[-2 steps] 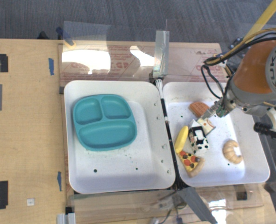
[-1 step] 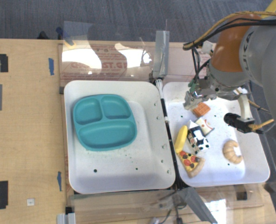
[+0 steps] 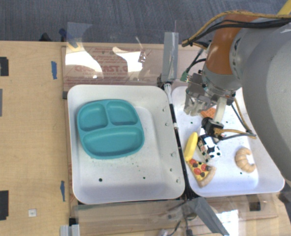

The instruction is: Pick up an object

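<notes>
Wooden bench [image 3: 22,146] is occupied by two white bins. Over the right bin [image 3: 263,181] the gripper [image 3: 200,107] is lowered, fingers slightly parted, nothing held. Banana [image 3: 190,145], croissant [image 3: 244,160] and pizza slice [image 3: 202,171] are left unlifted; no pick is yet made.

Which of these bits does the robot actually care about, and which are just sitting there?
Job: gripper; right bin holding banana, pizza slice, croissant, black-and-white toy.
Lying about: left bin, teal divided plate.
</notes>
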You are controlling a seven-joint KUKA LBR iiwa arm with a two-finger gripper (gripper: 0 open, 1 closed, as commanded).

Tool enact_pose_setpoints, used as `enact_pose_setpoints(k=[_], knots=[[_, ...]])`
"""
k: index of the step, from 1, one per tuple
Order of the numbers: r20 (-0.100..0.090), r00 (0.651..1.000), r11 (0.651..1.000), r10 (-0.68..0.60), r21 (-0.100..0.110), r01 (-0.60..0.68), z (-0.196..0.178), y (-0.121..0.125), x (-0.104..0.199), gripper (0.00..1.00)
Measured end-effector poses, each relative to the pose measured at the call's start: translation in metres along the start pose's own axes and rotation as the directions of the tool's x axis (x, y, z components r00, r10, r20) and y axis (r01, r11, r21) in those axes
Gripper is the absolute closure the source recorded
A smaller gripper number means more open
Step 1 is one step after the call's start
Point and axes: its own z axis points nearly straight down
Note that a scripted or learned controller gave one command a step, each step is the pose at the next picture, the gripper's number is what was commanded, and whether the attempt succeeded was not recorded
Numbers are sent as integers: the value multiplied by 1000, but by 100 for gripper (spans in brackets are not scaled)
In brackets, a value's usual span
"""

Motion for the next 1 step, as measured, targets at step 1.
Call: enact_pose_setpoints(k=[1], knots=[[0, 961, 961, 276, 4, -276, -11, -74, -8, 100]])
